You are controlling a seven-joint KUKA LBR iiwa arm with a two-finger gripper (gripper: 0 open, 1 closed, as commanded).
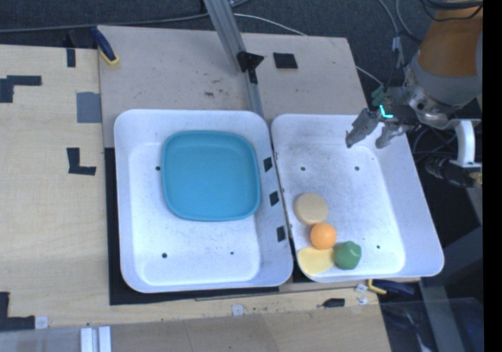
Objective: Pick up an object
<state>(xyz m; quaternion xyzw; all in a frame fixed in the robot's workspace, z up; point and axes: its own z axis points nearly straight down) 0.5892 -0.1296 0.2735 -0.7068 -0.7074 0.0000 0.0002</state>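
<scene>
Objects cluster well below the fingers, toward the right bin's near corner: beige disc, orange ball, green piece, yellow piece. Gripper hovers at the bin's far edge with its 2 fingers spread, empty, probably poised to descend. The yellow piece is partly covered by the ball.

The arm runs off the right edge (its base unseen); the orange ball overlaps part of the yellow piece.
</scene>
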